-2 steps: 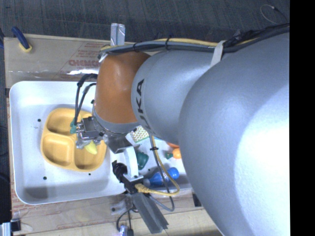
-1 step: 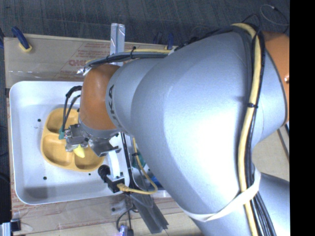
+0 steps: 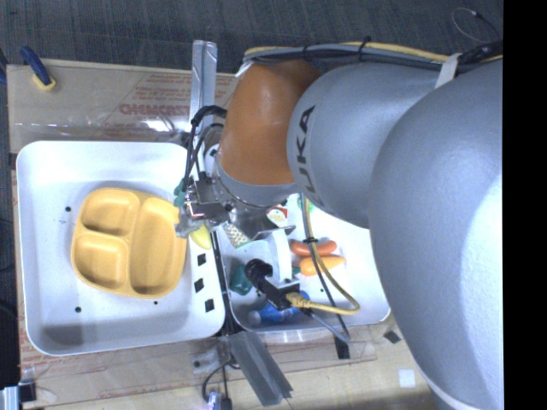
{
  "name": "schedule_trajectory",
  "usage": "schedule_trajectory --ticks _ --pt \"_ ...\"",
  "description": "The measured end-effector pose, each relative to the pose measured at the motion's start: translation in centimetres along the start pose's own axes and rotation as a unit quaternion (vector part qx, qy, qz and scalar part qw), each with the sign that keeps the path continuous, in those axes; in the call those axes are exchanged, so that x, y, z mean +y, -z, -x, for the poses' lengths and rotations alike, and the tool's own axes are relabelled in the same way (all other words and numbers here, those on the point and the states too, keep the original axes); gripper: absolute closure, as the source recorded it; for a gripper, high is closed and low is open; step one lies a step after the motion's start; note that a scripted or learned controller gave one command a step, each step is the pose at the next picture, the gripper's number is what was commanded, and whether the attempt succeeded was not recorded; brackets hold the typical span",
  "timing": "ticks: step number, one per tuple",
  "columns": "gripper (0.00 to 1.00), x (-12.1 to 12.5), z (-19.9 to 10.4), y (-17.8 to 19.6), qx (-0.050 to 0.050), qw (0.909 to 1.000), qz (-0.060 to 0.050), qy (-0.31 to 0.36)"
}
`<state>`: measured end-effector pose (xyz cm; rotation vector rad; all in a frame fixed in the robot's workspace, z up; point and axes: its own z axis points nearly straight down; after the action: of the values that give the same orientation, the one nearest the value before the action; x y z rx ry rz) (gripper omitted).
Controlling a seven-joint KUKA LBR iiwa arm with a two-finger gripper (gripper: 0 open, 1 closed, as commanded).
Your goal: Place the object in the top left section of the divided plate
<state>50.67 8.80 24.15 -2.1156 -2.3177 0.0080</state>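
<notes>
"Gripper is hanging right over the wall where the left bin is meeting the right bin, just beside the right edge of the divided plate."

"Is it carrying anything?"

"I'm not managing to tell whether it's apart or clamped — the wrist is blocking the view from above. A small yellow piece is peeking out just below it, close against the plate's rim. I'm guessing that's the object, though I can't say it's being held."

"So how is the task standing?"

"All three sections of the plate are showing bare, the top left section included, so nothing is sitting where it belongs. I'm judging the carry as roughly midway: the crossing to the far side of the plate and the release are both waiting to be done."

"And the arm?"

"Arm is reaching in from the right and bulking over most of the right bin, with the orange band sitting just above the wrist and the wrist pointing steeply down at the desk. Orange pieces and a blue thing are lying in the right bin beneath it — spare items, by the look."
</notes>
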Motion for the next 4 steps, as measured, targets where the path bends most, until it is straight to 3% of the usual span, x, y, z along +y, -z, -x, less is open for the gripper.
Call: schedule_trajectory --ticks 1,2,3,4 --pt "1.0 -1.1 1.4 -4.9 0.0 0.9886 -0.003 -0.15" --pt "1.0 -2.8 -5.2 -5.3 0.0 0.9909 -0.002 -0.135" --pt "0.0 -2.8 -5.2 -5.3 0.0 0.9908 -0.002 -0.135" --pt "1.0 -2.8 -5.2 -4.5 -0.001 0.9912 -0.006 -0.132"
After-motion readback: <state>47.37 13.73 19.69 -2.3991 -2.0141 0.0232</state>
